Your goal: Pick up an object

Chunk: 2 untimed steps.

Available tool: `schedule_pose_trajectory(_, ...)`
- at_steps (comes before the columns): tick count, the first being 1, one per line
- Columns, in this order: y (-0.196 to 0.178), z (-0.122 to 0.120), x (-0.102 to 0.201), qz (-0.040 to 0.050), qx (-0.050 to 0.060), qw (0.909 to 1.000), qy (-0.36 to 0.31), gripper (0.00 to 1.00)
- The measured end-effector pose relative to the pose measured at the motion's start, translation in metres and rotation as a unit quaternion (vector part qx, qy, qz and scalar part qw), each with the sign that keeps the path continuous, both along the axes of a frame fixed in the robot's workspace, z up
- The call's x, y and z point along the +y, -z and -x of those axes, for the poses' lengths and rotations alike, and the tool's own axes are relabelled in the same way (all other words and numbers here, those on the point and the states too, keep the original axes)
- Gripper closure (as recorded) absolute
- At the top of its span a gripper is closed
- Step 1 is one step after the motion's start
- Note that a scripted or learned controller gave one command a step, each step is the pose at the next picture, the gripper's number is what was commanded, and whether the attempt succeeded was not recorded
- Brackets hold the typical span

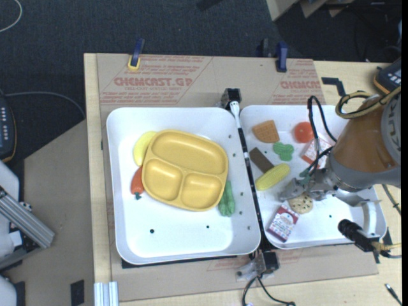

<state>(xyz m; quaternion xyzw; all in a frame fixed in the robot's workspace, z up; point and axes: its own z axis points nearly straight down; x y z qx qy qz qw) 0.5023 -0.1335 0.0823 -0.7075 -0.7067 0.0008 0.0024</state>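
My gripper (pixel 294 190) is low in the right bin (pixel 325 227), near its middle, and the grey arm reaches in from the right. Just below the gripper lies a chocolate-chip cookie (pixel 302 204), touching it or nearly so. A yellow corn-like piece (pixel 272 176) lies just to its left. A small red packet (pixel 282 224) lies at the bin's front. Farther back are a brown bar (pixel 261 159), a green floret (pixel 283 150), a red tomato (pixel 303 132) and an orange wedge (pixel 266 131). The arm partly covers a red-and-white packet (pixel 312 152).
The left bin (pixel 178 238) holds a yellow divided plate (pixel 185 169). A yellow piece (pixel 143 145) and a red pepper (pixel 137 182) lie at the plate's left, and a green leafy piece (pixel 227 199) at its right. A black cable (pixel 313 116) loops above the right bin.
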Motion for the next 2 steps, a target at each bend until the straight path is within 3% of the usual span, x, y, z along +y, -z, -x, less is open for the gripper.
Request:
schedule_pose_trajectory(1, -0.013, -0.001, -0.001, 0.0012, -0.003, 1.0000, 0.000, 1.00)
schedule_pose_trajectory(2, -0.070, 0.004, 0.005, 0.0021, -0.005, 1.0000, -0.001, 1.00)
